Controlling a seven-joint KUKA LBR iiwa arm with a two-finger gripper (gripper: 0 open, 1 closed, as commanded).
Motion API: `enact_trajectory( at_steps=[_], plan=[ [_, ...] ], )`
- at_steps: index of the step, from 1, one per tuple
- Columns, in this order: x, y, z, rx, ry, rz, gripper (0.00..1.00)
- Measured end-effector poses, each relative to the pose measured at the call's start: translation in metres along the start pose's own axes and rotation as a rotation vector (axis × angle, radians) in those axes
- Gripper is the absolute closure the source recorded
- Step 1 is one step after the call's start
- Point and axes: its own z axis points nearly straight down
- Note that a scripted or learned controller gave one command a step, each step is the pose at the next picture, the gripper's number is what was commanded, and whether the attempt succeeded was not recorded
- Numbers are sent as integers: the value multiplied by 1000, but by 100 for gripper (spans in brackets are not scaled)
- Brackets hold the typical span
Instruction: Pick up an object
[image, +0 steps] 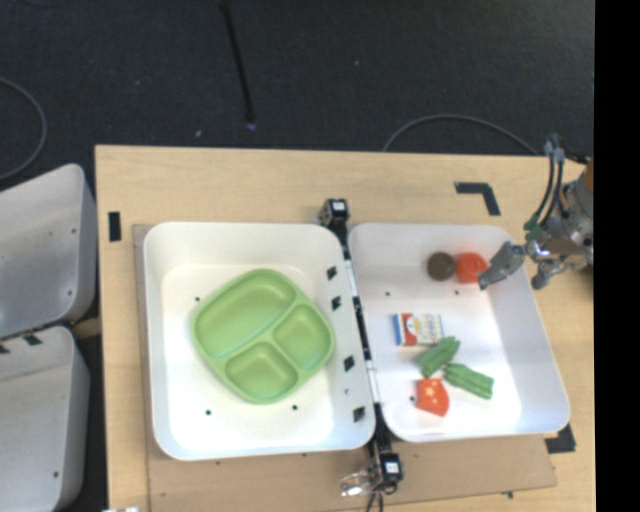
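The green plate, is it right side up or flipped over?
Right side up: the green plate shows three hollow compartments facing the camera, lying flat in the left bin.

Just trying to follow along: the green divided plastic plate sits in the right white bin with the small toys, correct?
Not quite. The camera view shows the green divided plastic plate alone in the left white bin. The small toys are in the right white bin.
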Motion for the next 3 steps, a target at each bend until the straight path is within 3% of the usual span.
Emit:
enact_trajectory(
  at_steps=[1, 3],
  plan=[
    [1, 2, -7, -13, -2, -3, 0],
    [0, 9, 99, -7, -2, 1, 0]
  ],
)
